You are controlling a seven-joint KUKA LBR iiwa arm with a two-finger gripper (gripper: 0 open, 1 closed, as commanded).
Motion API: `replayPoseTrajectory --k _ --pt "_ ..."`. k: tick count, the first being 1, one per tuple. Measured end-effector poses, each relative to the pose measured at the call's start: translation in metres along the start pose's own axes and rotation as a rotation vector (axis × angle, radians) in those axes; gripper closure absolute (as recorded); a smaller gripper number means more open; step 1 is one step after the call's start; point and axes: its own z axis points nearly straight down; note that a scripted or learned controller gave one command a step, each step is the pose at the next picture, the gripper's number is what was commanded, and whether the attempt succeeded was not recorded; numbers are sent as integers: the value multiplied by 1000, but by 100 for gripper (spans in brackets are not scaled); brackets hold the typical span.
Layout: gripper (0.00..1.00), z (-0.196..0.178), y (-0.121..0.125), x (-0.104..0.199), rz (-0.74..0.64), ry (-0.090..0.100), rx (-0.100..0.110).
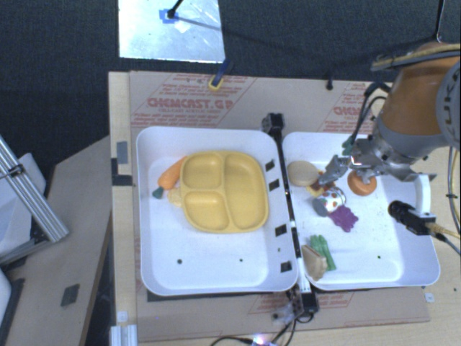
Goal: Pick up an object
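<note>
From the camera view above the bench, the two white bins sit side by side on a printed cardboard sheet (189, 101). The left bin (144, 218) holds a yellow divided plate (220, 192) near its middle; a toy carrot (171, 172) lies against the plate's far-left edge, with its green end pointing toward the bin's left wall. The grey arm (421, 99) reaches in from the right over the right bin (412, 267); its gripper (333, 173) hangs over the far-left part of that bin; whether it is clenched or released I cannot tell, and I see nothing plainly caught in it. The loose things all lie in this right bin. A pale tan lump (302, 171) sits just left of the gripper; an orange round piece (362, 184) sits just right of it. A small red and yellow piece (318, 188) lies just below the gripper; beside that sits a grey and white piece (328, 205), with a purple piece (344, 218) next to it. Nearer the front wall, a green piece (322, 251) and a tan wedge (313, 264) lie together, well apart from the gripper.
</note>
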Motion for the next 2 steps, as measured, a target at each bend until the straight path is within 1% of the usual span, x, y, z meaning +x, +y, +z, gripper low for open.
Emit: replayPoseTrajectory --k 1,2 --pt "0 -5 2 0 -2 -1 -11" --pt "0 51 -5 -6 1 -1 -6"
